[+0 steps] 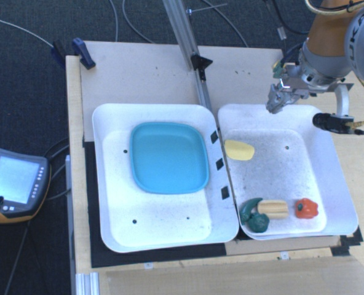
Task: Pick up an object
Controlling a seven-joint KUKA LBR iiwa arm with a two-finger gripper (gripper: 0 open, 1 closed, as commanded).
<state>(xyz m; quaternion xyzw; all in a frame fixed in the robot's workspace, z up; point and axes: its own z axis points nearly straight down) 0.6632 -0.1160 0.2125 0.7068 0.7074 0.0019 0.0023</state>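
While the arm is reaching in from the right, the end effector is hovering over the right bin's far rim, grasping nothing; its opening I cannot tell. Below, a yellow piece is lying by the divider, and a red pepper is sitting in the near corner

Tan bench bears two white bins side by side.

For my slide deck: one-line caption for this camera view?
Gripper poised over right bin's far edge; yellow piece, green, tan, red toys inside.
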